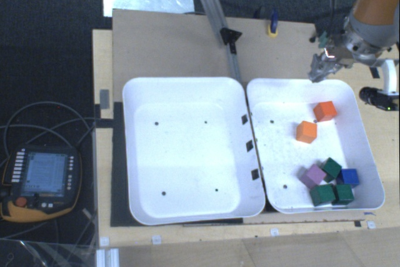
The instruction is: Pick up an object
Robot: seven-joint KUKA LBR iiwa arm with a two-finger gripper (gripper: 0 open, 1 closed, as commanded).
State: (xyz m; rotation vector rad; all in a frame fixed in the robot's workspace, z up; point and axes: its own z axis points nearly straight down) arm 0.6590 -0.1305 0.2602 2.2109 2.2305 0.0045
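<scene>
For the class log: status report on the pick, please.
Pincer above right bin's far rim, nothing held. Orange blocks nearest. Nothing blocking them.

bright, even light | glare on white bins (187, 87) | soft, slightly blurred
</scene>
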